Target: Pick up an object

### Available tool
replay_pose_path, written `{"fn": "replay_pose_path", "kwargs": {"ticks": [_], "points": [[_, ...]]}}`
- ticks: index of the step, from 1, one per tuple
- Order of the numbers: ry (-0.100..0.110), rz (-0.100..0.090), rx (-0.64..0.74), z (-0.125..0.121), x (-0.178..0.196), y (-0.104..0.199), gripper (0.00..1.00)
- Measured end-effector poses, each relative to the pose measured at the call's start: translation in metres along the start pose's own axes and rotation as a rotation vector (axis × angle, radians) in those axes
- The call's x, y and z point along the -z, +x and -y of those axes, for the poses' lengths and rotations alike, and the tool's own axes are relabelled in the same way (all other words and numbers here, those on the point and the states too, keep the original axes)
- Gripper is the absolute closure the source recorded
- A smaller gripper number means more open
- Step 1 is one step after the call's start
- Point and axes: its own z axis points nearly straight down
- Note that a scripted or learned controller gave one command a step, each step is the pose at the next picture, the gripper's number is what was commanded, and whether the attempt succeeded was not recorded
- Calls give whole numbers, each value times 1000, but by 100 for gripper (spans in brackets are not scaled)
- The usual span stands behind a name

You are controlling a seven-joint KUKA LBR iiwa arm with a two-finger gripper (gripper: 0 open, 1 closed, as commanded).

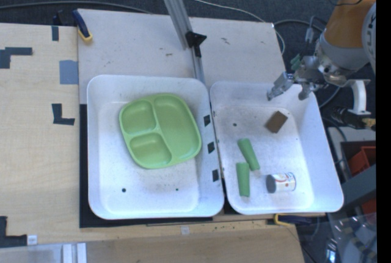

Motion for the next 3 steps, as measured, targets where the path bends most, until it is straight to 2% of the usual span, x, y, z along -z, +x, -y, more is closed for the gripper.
{"fn": "replay_pose_path", "kwargs": {"ticks": [1, 2, 3], "points": [[0, 0, 0, 0, 0, 0, 0], [5, 0, -1, 6, -53, 10, 0], [6, 0, -2, 12, -108, 1, 0]]}}
